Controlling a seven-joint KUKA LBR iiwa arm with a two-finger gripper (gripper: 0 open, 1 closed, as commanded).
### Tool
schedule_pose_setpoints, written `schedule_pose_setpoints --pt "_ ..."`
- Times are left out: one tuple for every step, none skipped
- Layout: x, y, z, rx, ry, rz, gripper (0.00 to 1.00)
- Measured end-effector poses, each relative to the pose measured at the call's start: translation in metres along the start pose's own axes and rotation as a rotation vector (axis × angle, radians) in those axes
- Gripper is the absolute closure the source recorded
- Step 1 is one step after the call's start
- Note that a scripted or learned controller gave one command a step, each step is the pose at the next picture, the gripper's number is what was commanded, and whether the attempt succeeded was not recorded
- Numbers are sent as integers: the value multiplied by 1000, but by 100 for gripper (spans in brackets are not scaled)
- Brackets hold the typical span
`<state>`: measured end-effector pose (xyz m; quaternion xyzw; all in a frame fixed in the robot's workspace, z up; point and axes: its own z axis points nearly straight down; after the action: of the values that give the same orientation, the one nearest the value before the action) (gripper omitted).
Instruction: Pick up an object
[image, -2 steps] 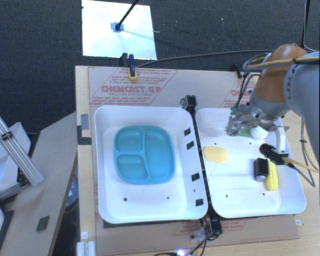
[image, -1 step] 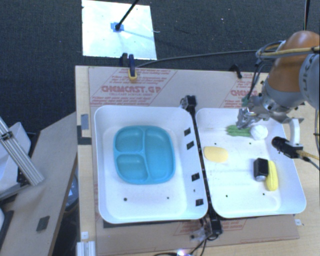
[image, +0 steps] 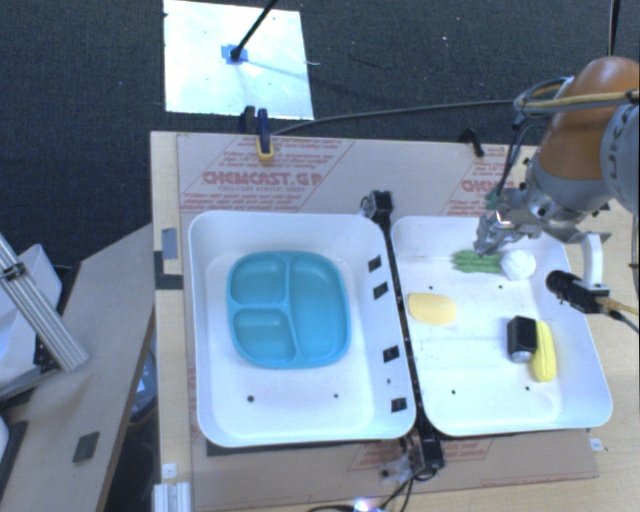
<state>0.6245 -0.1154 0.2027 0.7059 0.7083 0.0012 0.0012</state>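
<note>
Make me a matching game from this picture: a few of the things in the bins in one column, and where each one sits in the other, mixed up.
Things:
1. blue tray
2. green object
3. yellow oval
4. black block

Places:
A. right bin, touching the banana
B. left bin, in the middle
C. right bin, under the gripper
D. right bin, near the divider between the bins

Pairs: 1-B, 2-C, 3-D, 4-A
</note>
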Motion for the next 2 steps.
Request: schedule_pose_setpoints --pt "58 -4 3 2 1 -6 100" --pt "115 -18 -12 1 3 -7 100"
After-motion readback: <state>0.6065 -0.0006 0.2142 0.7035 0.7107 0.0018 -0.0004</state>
